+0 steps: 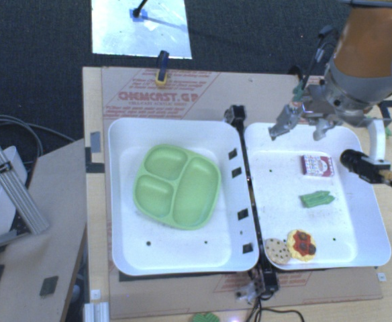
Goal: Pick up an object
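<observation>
From above, the gripper [301, 125] hangs over the far edge of the right bin [367, 250], its two fingers spread apart with nothing between them. Just below and to the right of it lies a small red-and-white packet [317, 166]. Further toward the near side sits a green pod [316, 198], and beyond that, at the near rim, a cookie [276, 250] touches a small pizza [302, 244]. Well off to the gripper's left, the left bin [125, 247] holds a green tray [177, 186] with compartments.
</observation>
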Available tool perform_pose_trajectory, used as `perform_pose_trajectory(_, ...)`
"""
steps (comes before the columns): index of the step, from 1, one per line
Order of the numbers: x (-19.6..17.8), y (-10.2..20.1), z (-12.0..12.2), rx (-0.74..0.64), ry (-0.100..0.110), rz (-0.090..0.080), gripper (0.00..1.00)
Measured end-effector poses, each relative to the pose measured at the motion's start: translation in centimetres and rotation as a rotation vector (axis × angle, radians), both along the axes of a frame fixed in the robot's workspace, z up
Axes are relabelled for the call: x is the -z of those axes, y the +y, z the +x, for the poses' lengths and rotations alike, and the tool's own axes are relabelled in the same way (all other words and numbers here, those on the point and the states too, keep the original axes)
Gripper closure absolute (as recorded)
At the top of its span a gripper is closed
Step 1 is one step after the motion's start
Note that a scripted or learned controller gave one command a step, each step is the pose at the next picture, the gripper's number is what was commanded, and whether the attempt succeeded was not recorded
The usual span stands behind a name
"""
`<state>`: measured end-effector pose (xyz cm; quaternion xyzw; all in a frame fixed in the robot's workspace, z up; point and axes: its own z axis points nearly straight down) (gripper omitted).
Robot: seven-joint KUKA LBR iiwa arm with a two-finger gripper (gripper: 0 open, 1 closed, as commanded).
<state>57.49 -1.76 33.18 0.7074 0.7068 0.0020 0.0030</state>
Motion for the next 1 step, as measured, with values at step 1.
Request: perform_pose_trajectory(1,7.56,-10.15,-1.98,0.005,0.010,0.000,0.00)
